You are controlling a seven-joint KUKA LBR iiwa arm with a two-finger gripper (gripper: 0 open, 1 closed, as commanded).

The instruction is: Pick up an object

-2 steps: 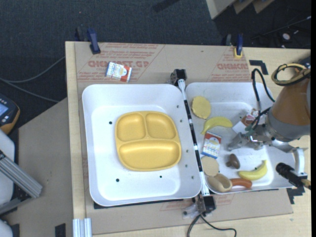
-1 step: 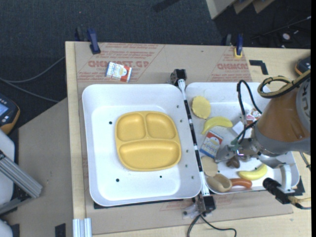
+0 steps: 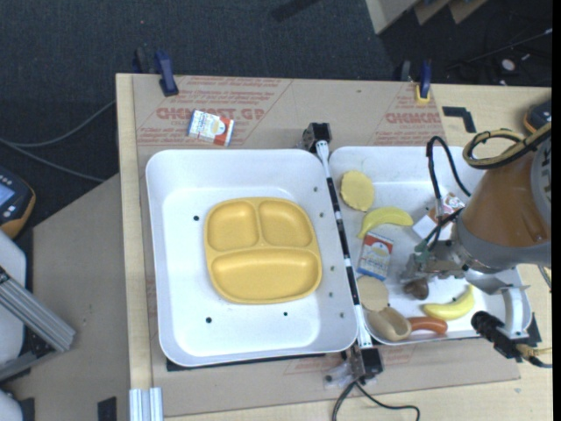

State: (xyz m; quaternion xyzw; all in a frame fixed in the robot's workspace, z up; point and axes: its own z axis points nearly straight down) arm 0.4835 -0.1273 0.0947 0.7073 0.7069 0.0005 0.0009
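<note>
The right bin holds several small objects: a pale yellow disc, a yellow banana, a small white and red carton, a tan round piece, a tan cup-like piece, an orange-red sausage and a second banana. My gripper hangs low in the middle of this bin, right of the carton. A small dark brown object lies just beneath it. The arm covers the bin's right part.
The left bin carries a yellow divided plate. A small white and red box lies on the bench behind the left bin. A wrapped item sits by the arm. Black cables loop over the right bin's back.
</note>
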